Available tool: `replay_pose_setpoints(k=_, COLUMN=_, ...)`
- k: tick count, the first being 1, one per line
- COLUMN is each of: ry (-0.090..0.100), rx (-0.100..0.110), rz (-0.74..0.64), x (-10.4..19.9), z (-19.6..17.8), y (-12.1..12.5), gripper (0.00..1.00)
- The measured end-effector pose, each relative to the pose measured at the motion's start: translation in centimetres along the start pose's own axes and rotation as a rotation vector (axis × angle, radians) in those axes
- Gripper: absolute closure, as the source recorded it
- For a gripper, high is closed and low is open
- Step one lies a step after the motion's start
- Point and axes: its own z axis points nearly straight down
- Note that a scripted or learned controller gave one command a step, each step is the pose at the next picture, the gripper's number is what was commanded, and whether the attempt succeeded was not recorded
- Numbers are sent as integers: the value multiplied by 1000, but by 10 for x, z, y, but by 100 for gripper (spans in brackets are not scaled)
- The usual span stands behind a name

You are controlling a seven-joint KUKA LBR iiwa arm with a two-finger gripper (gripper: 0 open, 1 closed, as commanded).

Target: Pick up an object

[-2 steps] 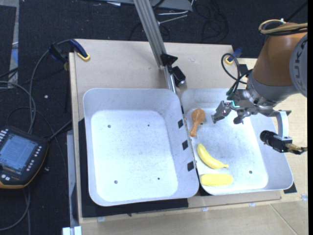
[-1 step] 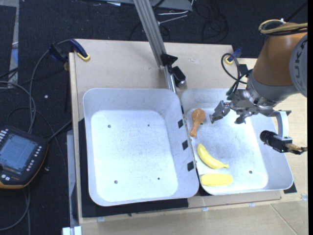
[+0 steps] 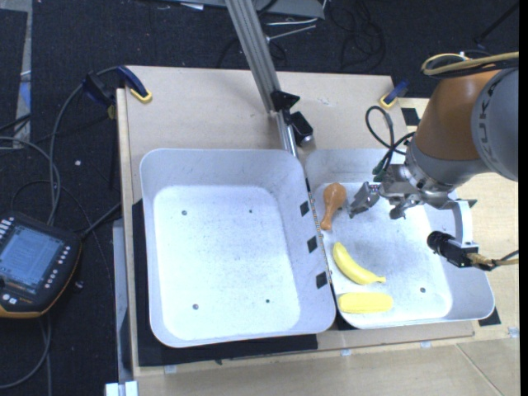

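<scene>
Rightward, right bin (image 3: 462, 299), banana (image 3: 356, 266), drumstick (image 3: 332, 200)

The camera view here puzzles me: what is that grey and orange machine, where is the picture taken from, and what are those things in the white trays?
One camera looks down at a slant on a bench. The machine is a robot arm reaching in from the right. Its end effector, the grasping part, hangs over the right bin. Nothing is seen between its fingers. That bin holds an orange drumstick-shaped toy, a yellow banana and a yellow lemon-like piece. Beside it lies the left bin. On the floor at far left sits a handheld control pad.
</scene>
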Motion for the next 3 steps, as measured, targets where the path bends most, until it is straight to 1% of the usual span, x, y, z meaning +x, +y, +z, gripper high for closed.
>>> replay_pose_setpoints(k=1, ry=0, rx=-1, rz=0, x=-1, z=43, y=3, gripper=0)
replay_pose_setpoints(k=2, ry=0, rx=-1, rz=-1, x=-1, z=75, y=2, gripper=0)
replay_pose_setpoints(k=3, ry=0, rx=-4, rz=0, x=-1, z=64, y=3, gripper=100)
